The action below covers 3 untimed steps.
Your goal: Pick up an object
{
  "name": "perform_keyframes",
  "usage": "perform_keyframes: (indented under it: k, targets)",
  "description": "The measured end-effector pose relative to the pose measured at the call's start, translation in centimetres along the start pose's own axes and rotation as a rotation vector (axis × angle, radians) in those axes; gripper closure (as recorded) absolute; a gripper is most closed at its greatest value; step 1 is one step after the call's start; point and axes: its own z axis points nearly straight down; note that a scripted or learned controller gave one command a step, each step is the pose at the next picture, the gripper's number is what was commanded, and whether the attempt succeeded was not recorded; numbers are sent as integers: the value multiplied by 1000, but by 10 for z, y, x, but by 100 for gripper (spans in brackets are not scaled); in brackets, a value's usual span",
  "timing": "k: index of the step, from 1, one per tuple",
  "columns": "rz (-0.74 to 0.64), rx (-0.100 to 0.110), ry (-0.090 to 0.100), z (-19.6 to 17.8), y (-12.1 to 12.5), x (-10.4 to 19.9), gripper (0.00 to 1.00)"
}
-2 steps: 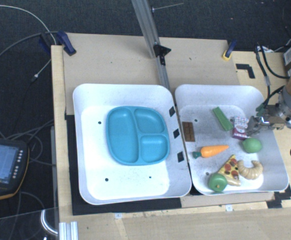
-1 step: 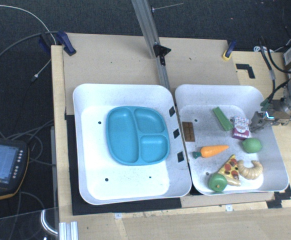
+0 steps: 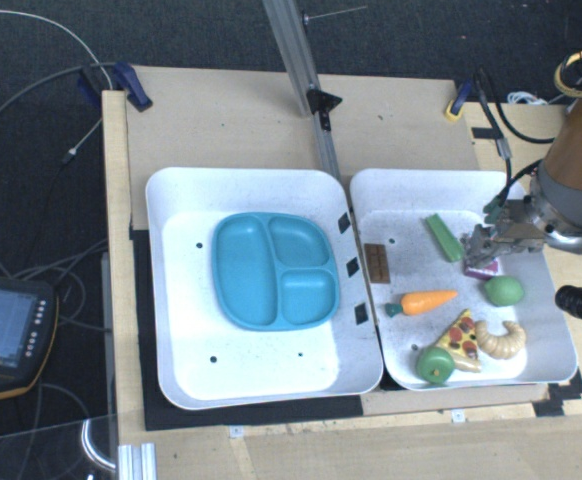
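**Gripper low over a purple item in the right bin**

The gripper [image 3: 481, 250] sat at centre right of the frame, directly above a small purple object [image 3: 483, 267], beside the green block [image 3: 443, 238]. Whether its fingers were open or closed could not be told. This looked like the grasp step; next would come closing and lifting.

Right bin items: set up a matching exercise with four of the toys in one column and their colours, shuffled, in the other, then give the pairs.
Column one:
1. carrot
2. flat stick
3. croissant
4. pizza slice

Column two:
A. tan
B. orange with a green stem
C. yellow with red spots
D. light green

Pairs: 1-B, 2-D, 3-A, 4-C. All four lie in the right bin.
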Motion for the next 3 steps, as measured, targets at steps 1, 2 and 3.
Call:
perform_keyframes:
  k: [1,2,3]
  targets:
    - [-2,-2,-1,-1,12,63,100]
    - [-1,-4,-2,-12,14,112,100]
    - [0,2,-2,-4,11,163,100]
